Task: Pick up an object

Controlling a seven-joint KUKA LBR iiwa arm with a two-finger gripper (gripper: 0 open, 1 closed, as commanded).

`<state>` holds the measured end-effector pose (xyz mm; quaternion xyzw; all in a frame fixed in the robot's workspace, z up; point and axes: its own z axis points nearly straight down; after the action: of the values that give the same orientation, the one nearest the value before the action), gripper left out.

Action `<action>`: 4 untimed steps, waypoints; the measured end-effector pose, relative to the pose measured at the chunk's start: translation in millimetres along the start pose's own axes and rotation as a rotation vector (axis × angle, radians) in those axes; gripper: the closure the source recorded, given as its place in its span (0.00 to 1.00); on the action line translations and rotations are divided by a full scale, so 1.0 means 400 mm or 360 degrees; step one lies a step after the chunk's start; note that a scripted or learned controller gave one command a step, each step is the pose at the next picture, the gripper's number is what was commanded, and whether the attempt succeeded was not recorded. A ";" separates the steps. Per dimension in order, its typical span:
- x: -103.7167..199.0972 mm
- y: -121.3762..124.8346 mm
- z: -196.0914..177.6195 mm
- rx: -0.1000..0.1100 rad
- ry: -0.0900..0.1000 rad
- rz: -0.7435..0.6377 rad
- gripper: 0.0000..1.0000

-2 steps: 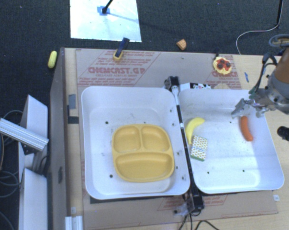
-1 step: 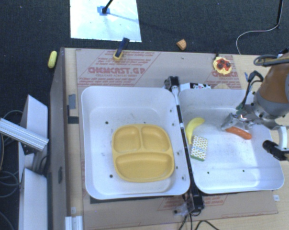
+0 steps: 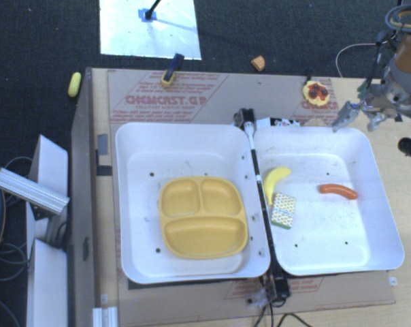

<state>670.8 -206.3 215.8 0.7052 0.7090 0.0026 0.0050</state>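
In the right bin (image 3: 379, 182) lie a yellow banana (image 3: 275, 180) near the left wall, a green-and-white checkered block (image 3: 283, 210) just below it, and an orange sausage (image 3: 338, 191) toward the middle right. My gripper (image 3: 359, 119) hangs over the bin's far right corner, well above and to the right of the sausage. Its two fingers (image 3: 343, 118) are spread apart, open, with nothing between them.
The left bin (image 3: 134, 182) holds a yellow divided plate (image 3: 203, 216). On the cardboard behind the bins sit a small round pizza toy (image 3: 316, 92) and a yellow-and-dark tool (image 3: 171, 70). An orange piece (image 3: 258, 63) and a yellow item (image 3: 74, 84) lie on the floor.
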 end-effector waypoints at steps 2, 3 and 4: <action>0.002 -0.318 0.326 0.0017 0.0005 0.0007 0.00; 0.001 -0.314 0.298 0.0011 0.0003 0.0005 1.00; 0.166 -0.205 0.326 0.0014 0.0007 0.0001 1.00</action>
<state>589.7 -140.7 84.2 0.7055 0.7087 0.0010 0.0002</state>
